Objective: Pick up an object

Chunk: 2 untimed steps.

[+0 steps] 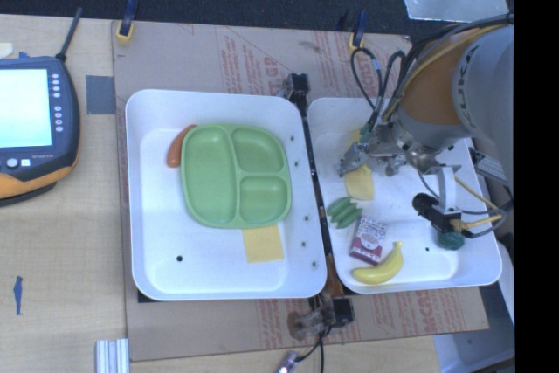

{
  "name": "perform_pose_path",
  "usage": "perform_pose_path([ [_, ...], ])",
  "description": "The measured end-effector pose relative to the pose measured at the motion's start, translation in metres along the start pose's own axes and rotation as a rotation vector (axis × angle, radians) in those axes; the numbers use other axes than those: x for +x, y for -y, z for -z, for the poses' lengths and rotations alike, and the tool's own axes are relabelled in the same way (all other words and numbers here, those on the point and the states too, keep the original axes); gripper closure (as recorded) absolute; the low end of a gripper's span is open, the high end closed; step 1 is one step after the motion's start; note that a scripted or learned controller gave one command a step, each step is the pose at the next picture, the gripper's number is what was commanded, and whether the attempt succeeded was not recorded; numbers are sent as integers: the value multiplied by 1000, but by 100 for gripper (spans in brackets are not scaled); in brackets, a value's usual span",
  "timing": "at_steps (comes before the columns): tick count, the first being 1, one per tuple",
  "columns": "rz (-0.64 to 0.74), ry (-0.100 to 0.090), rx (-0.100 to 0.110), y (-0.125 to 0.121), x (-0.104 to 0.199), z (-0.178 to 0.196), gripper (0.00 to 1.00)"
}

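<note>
Bench [61,275] of pale wood, brown cardboard sheet [218,57] with faint red print, too faint to read, laid under two white bins. Dark floor beyond the far edge. Left bin [144,188]: green divided plate [236,175], an orange sausage-shaped piece [177,148] poking out at the plate's left edge, a yellow slice [264,245] just below the plate. Right bin [472,271]: arm [454,83], grey with orange band, reaches in from the right; claw [367,155] low over a pale yellow block [360,184], at or just above its top; cannot tell whether clenched or released. Nearby lie a green pod [343,211], a red-and-white packet [369,240] with unreadable label, and a banana [380,266] at the near edge. Handheld screen unit [31,122] sits on the bench far left.
</note>
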<state>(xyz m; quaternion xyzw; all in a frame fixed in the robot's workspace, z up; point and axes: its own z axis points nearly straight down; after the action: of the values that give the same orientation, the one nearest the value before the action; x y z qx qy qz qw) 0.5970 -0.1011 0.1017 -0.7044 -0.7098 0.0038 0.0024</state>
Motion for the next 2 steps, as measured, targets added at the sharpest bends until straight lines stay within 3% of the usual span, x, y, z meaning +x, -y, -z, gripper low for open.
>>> perform_pose_path([
  [1,0,1,1,0,-1,10,100],
  [2,1,1,1,0,-1,10,0],
])
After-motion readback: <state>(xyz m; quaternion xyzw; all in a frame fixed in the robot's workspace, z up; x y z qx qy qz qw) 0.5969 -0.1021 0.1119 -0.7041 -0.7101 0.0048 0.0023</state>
